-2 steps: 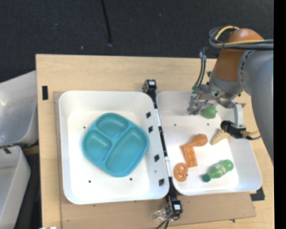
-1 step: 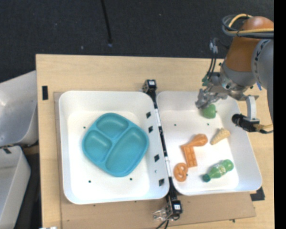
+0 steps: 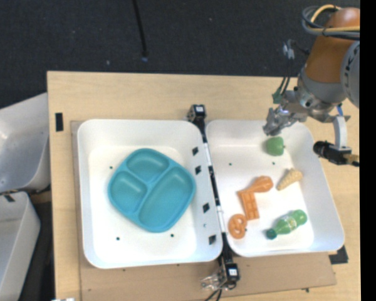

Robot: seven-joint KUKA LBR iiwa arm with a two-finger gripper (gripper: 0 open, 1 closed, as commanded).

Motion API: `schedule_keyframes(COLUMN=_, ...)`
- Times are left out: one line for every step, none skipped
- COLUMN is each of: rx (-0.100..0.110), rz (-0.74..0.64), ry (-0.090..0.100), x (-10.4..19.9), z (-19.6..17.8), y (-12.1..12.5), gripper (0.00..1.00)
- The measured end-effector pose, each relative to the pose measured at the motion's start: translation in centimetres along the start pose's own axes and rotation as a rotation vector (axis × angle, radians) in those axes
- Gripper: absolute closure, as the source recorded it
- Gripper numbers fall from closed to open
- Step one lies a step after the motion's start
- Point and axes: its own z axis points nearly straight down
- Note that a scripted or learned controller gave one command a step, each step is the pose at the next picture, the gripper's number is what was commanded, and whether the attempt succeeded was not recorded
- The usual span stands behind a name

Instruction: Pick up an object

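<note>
Your worktop (image 3: 62, 93) carries two white bins. The left bin (image 3: 94, 231), well left of the tool, holds a blue divided plate (image 3: 151, 190). The right bin (image 3: 319, 224) lies under the tool (image 3: 274, 125); whether it is apart or together, you cannot tell. Just below it sits a green ball (image 3: 275, 145), then a green bottle (image 3: 288, 224), orange pieces (image 3: 250, 202) and a tan cone (image 3: 289, 179).

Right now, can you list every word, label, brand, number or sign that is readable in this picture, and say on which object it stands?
None can be read.
Green bottle: its lighter middle band may be a label, too blurred to read.
Blue divided plate, green ball, both white bins: no print visible.
</note>
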Motion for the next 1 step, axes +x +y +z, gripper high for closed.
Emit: schedule_keyframes(rx=0.005, rz=-0.005, ry=0.002, x=4.68, z=-1.51, y=-1.73, gripper=1.0)
